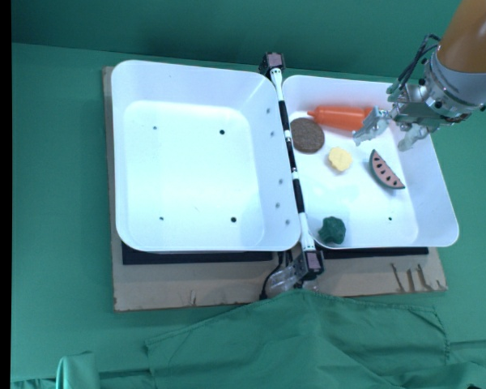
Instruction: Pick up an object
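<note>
Green surface, two white bins on cardboard. In the right bin (437,217) lie a carrot (340,117), cookie (307,135), yellow piece (339,160), melon slice (385,170) and broccoli (333,230). The hand (389,131) hovers beside the carrot, fingers apart, holding nothing. The pick isn't made yet.

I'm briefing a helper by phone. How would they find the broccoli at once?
Look in the right bin, the one holding the food items. The broccoli sits alone at its near-left corner, by the divider. It is the only dark green, bumpy lump there.
</note>
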